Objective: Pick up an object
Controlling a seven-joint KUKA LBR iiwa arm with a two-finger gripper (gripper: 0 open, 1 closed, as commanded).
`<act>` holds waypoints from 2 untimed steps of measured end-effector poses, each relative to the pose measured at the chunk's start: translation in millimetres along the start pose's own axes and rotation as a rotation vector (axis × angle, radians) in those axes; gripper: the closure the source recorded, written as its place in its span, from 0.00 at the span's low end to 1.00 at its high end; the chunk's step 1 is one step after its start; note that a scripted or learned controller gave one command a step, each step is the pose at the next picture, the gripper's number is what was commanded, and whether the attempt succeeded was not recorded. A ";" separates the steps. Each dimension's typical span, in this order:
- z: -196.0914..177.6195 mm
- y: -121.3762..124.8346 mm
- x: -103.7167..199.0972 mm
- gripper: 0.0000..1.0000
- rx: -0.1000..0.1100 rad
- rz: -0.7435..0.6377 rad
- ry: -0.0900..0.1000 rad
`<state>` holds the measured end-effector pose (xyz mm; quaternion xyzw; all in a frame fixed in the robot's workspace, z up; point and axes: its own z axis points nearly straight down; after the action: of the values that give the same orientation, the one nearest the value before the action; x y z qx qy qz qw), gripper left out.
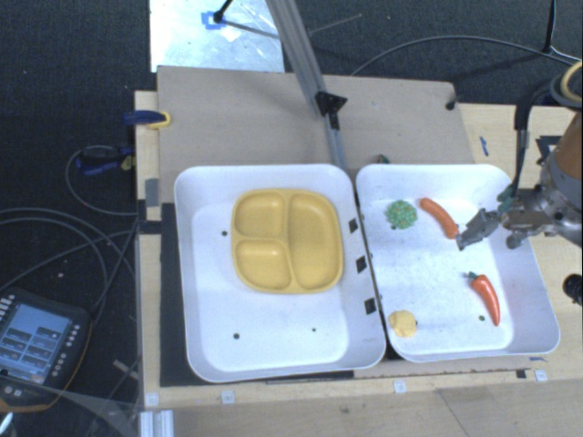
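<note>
Looking down on my desk (301, 98), I see two white bins side by side. The left bin (273, 344) holds a yellow divided plate (287, 241). The right bin (446, 340) holds a green broccoli piece (400, 213), an orange sausage (438, 217), a red-orange pepper (485, 297) and a small yellow piece (402, 323). My gripper (483, 228) hovers just beside the sausage; I cannot tell how its jaws stand. Risk, I judge: descending off-centre would nudge the sausage aside, and the jaws would close on nothing.
</note>
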<state>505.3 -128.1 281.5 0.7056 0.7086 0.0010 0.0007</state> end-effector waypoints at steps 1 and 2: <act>-0.1 0.1 0.0 0.00 -0.001 0.001 0.000; 42.7 4.8 0.3 0.00 0.005 0.003 0.000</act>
<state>510.2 -127.7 238.8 0.7069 0.7074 -0.0007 -0.0011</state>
